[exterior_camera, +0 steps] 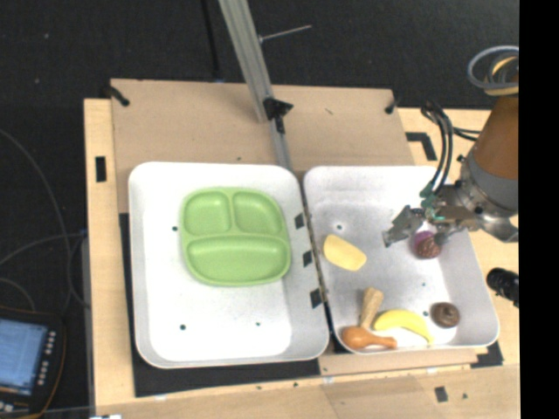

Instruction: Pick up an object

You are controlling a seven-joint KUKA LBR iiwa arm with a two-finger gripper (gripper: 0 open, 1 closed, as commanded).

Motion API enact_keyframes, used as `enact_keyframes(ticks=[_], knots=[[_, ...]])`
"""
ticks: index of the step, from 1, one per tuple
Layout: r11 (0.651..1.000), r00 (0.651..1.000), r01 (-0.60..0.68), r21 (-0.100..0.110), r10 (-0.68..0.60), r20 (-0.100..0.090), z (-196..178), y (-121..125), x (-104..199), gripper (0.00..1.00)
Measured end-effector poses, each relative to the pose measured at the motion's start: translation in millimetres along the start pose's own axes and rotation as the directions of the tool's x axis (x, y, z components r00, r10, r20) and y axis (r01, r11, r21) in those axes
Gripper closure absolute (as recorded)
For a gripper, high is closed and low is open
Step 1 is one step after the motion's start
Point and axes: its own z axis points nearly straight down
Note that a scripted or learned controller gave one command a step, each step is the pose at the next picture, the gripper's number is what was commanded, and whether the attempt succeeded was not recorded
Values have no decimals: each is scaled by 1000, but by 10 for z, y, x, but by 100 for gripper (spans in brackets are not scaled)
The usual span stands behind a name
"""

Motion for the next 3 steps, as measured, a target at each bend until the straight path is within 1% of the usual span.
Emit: enact_keyframes(ticks=[1,2,3], knots=[[1000,1000,-2,-1,2,0,0,0,-1,0],[1000,1000,-3,7,3,0,601,64,-39,0],[1000,1000,-4,8,4,0,1221,101,-33,0]])
